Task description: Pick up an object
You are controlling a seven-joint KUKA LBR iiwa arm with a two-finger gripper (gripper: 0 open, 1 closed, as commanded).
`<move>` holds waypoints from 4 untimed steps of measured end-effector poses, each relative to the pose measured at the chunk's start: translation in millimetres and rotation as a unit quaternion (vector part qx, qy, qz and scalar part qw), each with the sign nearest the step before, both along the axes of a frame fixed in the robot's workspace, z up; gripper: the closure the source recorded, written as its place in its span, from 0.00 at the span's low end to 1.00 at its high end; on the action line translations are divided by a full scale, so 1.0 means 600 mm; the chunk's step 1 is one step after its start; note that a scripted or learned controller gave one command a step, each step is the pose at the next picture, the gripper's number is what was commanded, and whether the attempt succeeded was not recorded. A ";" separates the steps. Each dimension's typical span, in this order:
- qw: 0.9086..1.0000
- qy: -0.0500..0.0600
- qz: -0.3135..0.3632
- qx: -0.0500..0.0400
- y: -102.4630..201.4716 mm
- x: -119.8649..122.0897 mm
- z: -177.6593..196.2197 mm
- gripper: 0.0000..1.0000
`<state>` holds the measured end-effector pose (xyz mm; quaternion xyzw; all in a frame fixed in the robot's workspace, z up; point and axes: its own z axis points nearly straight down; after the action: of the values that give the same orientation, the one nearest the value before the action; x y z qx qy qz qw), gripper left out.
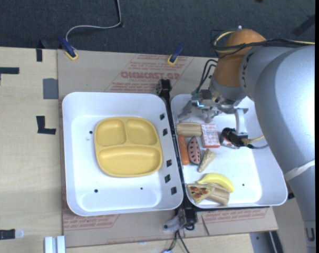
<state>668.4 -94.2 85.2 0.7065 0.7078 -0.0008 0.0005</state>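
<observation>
1. Arm point(286, 104) reached in from the right, its grey bulk covering the right bin's far side, the orange band point(238, 57) above the wrist turned toward the camera.
2. Gripper point(206, 105) hung low over the back of the right bin point(254, 186), just above the toy food; whether it was released or clenched I could not tell.
3. Toy food lay clustered along that bin's left side — a tan bread-like piece point(189, 129) and a small red-and-white box point(210, 135) nearest the gripper, then a carrot point(183, 151) beside a watermelon slice point(194, 151).
4. Farther forward sat a banana point(218, 181), touching a pizza slice point(201, 193) near the front wall.
5. Left bin point(77, 157) held a yellow divided plate point(128, 145), well apart from the gripper.
6. Both bins rested on cardboard point(138, 73) over a pale wooden surface point(19, 157) — dark carpet point(148, 9) lay beyond, crossed by a cable point(104, 26).
</observation>
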 end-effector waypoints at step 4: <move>1.000 0.000 0.000 0.000 -0.002 0.000 0.000 0.00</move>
<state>668.6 -95.2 85.3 0.7067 0.7075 -0.0004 0.0007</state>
